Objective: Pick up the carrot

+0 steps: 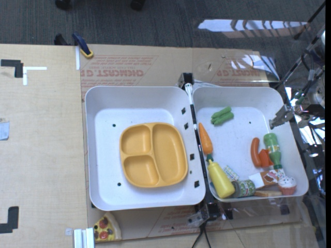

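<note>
You see the carrot [205,140] in the right bin [243,98], lying flat against the bin's left wall, just beside the divider that separates it from the left bin [98,154]. Its long axis runs nearly along that wall, from the far side toward the near side, with a small tilt. The narrow tip points away, to the top of the view, and the thicker end points down toward the yellow bottle [221,180], which it almost touches. I think this position makes the grasp not easy, because one finger must go down between the carrot and the wall, so closing across the short axis looks better. The gripper [283,116] is at the right edge of the right bin, well apart from the carrot, and nothing is between its fingers; if they are apart or together, you cannot tell from this view. The other items, as the green beans [222,115], the red sausage [255,151] and the green bottle [272,148], lie between gripper and carrot or near the right side. The yellow plate [153,154] sits alone in the left bin.
</note>
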Robot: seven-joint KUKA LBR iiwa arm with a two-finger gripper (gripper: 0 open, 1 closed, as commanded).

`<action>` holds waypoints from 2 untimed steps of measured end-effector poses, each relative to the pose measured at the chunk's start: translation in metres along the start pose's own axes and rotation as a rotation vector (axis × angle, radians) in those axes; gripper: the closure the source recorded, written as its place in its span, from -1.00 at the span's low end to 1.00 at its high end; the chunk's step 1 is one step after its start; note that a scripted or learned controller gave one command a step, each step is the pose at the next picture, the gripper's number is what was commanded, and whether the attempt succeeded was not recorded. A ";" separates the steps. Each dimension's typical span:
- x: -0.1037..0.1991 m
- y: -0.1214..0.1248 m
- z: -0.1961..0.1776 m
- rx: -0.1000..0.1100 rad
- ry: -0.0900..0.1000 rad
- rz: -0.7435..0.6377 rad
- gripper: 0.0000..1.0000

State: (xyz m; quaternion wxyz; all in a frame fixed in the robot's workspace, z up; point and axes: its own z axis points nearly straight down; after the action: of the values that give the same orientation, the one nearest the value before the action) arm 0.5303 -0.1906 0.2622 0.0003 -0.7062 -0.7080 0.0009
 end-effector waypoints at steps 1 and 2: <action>0.017 0.007 -0.208 -0.004 -0.003 -0.071 -1.00; -0.011 0.087 -0.278 0.000 -0.002 0.116 -1.00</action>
State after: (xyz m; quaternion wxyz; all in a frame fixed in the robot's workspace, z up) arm 0.6176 -0.2007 0.5399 -0.0003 -0.7460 -0.6659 0.0016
